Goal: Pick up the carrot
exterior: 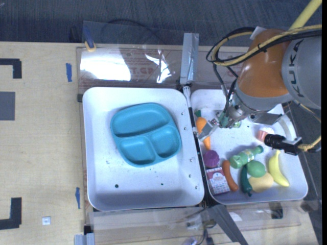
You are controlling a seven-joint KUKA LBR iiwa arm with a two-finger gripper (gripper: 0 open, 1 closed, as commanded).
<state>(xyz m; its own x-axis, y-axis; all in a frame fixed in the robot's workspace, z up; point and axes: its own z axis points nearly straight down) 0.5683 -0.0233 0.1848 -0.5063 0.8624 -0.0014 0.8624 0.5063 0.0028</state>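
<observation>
In the camera view, two shallow white bins are seen side by side on the bench. The left bin (97, 152) holds a blue divided plate (146, 133), which lies flat near the bin's middle. The right bin (301, 188) is crowded with toy food. The carrot (230, 175), a slim orange stick, lies in the lower part of the right bin, just right of a small red-and-white packet (218, 181) and just below a purple item (211, 158). To its right a green item (245, 157) is seen, with a green and yellow cluster (258, 175) below that and a banana (277, 168) nearer the bin's right wall. A small pink item (264, 135) lies higher up, near the right side.

The grey arm (306, 70), with its orange band (263, 65), is extended in from the right over the upper part of the right bin. The gripper (210, 126) is placed low at the bin's upper left, close to the wall shared with the left bin, beside a small orange piece (201, 123) and above another orange piece (207, 142). The carrot lies well apart from it, untouched. Whether the claw is released or clenched cannot be told, since its tips are too small and blurred among the items there. Yellow and black cables (240, 40) are looped above the wrist.
</observation>
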